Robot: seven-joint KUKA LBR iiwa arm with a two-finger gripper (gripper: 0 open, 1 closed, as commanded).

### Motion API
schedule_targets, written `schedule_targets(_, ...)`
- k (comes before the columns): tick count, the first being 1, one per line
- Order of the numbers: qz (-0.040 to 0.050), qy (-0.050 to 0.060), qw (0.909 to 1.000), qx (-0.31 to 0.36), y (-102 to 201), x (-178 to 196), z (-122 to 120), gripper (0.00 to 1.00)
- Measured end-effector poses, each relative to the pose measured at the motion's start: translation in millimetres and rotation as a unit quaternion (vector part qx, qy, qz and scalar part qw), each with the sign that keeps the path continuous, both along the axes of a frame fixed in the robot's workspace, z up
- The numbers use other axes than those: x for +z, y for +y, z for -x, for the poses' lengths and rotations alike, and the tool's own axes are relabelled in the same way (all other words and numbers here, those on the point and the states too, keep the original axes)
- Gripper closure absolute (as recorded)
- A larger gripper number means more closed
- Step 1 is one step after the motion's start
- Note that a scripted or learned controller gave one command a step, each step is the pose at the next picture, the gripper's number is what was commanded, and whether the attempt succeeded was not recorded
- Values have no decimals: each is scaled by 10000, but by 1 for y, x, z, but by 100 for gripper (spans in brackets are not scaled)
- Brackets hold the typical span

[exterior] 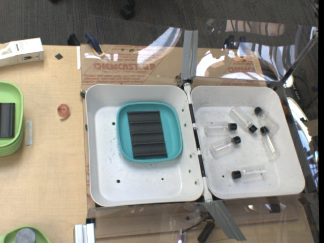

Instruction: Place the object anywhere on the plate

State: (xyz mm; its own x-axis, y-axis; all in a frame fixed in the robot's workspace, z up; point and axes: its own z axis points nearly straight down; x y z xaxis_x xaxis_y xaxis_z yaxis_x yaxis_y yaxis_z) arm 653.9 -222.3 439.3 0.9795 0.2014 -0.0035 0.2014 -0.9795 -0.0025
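So there are two shallow white bins sitting side by side on the bench. The left white bin (pixel 101 181) has a teal rounded-square plastic plate (pixel 149 131) parked a bit toward 12 o'clock of the bin's middle, and on that plate there's a dark grey ribbed rectangular block (pixel 147 134), with its long axis running 12 to 6 and the ridges going across, 9 to 3.

The right white bin (pixel 283 181) holds the loose stuff: six small clear plastic vials with black caps, all lying on their sides, none of them on the plate.
- vial at 9 o'clock (pixel 221 128), cap pointing to 3
- vial near the middle (pixel 226 145), cap toward 2
- vial at 6 o'clock (pixel 248 174), cap pointing to 9
- vial toward 12 (pixel 243 119), cap toward 4
- vial at 1 o'clock (pixel 266 117), cap toward 10
- vial at 3 o'clock (pixel 268 140), long axis roughly 12 to 6, cap at 12

Can't tell what the pincer's doing from this shot.

Off to the far 9 o'clock side there's a lime green plastic tray (pixel 11 119) on the wooden bench (pixel 45 186).
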Motion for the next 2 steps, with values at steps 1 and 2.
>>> schedule_targets(1, -3, 3, 10000, -12, 0, -4, 0, 0)
schedule_targets(2, -3, 1, 10000, -16, -1, 0, 2, 0)
